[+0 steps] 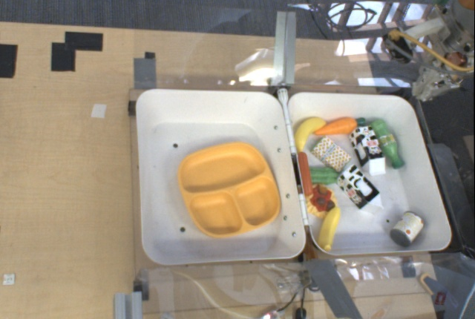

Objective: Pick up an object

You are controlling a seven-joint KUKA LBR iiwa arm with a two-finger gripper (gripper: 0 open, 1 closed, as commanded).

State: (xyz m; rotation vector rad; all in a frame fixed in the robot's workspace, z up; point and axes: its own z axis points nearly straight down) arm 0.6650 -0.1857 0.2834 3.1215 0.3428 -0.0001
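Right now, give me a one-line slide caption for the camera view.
Orange divided tray in the left bin; toy food cluttering the right bin; arm parked off its far right corner.

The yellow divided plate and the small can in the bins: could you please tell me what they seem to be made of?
The yellow plate looks like moulded plastic with a matte finish: even colour, rounded compartment walls, soft highlights. The small can seems metal, with a greyish end and a pale body, though it is too small to be sure.

I see a yellow tray point(226, 188) in the left bin point(159, 132) — toys (carrot point(335, 126), bananas point(307, 132)) crowd the right bin point(415, 162).
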